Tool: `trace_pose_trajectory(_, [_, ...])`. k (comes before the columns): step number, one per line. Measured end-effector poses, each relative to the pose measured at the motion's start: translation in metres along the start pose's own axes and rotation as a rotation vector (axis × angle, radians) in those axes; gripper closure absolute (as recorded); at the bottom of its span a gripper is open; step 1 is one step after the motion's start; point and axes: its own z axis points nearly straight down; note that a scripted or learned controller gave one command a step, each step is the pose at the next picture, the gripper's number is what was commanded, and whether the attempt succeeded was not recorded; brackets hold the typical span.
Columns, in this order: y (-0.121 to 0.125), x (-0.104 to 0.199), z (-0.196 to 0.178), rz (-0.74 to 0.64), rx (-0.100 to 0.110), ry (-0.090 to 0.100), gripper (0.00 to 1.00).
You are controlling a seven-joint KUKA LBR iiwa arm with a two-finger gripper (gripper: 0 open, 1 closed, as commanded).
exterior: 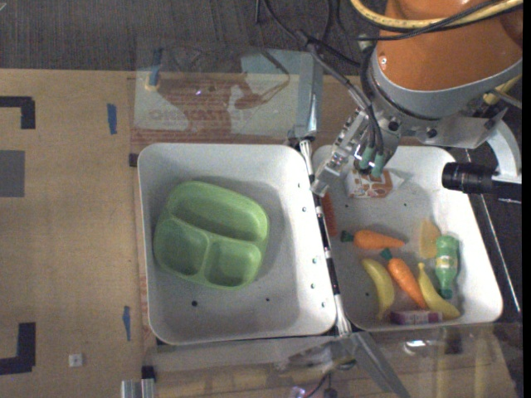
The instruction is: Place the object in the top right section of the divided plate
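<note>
While the arm reaches in from the right, its hand (362, 157) hangs over the far left corner of the right bin (489, 305); its opening cannot be told. Carrots (377, 240), bananas (379, 283) and a green bottle (447, 264) lie there. The divided plate (211, 234) sits in the left bin (166, 317).

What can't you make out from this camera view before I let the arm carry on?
- Hand: the arm's orange and grey body overhangs it, so its fingers' state cannot be read.
- White and orange packet: its top sits under the hand; whether they touch is unclear, and its print is too small.
- Small item at the right bin's near edge: too small to identify.
- Green divided plate: fully visible.
</note>
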Motion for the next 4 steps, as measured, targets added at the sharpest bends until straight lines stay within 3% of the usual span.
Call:
trace_pose_trajectory(1, [0.003,0.008,0.15,0.186,0.002,0.002,1.0])
trace_pose_trajectory(2, [-0.005,0.026,0.194,0.552,0.006,0.005,1.0])
trace_pose_trajectory(3, [-0.006,-0.005,0.199,0.559,0.002,0.001,1.0])
trace_pose_trajectory(4, [-0.054,-0.007,0.203,0.448,0.005,0.004,1.0])
